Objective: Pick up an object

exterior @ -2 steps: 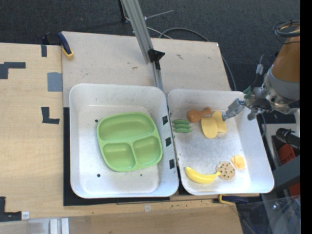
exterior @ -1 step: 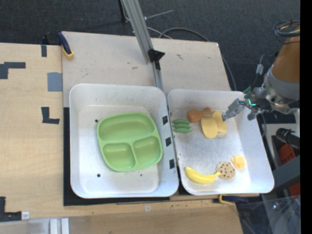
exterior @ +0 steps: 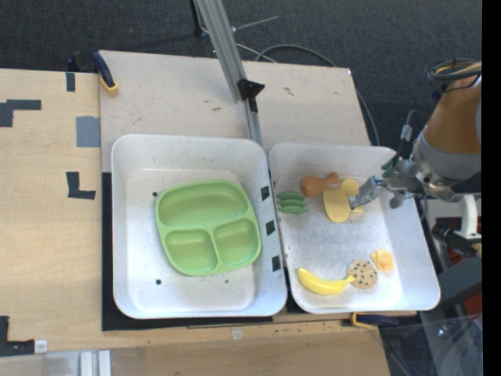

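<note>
The right bin (exterior: 407, 241) holds several toy foods: a brown drumstick-like piece (exterior: 317, 184), a green pea pod (exterior: 292, 202), a pale yellow piece (exterior: 338, 204), a banana (exterior: 321, 283), a cookie (exterior: 362, 273) and a small orange-yellow piece (exterior: 383, 259). My gripper (exterior: 362, 198) reaches in from the right, low over the bin, its tip right beside the pale yellow piece. I see no object lifted between its fingers.
The left bin (exterior: 129, 210) holds a green divided plate (exterior: 208, 227). A grey metal pole (exterior: 227, 45) slants over the bench behind the bins. A yellow and blue clamp (exterior: 104, 72) sits at the bench's back left corner.
</note>
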`<state>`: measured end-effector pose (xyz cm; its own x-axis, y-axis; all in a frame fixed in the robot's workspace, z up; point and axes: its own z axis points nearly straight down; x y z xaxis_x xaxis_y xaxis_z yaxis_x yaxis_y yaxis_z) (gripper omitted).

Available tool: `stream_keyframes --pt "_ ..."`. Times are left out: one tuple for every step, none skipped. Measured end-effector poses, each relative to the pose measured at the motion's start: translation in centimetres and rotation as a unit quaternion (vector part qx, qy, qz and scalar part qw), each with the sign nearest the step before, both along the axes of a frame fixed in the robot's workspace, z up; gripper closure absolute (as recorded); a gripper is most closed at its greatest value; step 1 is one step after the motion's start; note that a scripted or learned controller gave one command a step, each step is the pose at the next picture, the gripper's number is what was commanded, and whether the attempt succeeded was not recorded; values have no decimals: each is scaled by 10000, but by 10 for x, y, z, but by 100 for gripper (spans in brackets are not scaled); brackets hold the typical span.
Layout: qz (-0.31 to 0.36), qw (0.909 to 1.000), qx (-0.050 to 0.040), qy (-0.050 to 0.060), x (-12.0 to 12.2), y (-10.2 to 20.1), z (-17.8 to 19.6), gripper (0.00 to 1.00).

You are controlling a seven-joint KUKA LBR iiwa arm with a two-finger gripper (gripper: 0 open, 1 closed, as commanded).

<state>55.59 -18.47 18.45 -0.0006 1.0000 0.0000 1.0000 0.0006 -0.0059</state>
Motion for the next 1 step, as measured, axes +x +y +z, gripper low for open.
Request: stream_keyframes --pt "4 10000 2 1 4 0 -45 0"
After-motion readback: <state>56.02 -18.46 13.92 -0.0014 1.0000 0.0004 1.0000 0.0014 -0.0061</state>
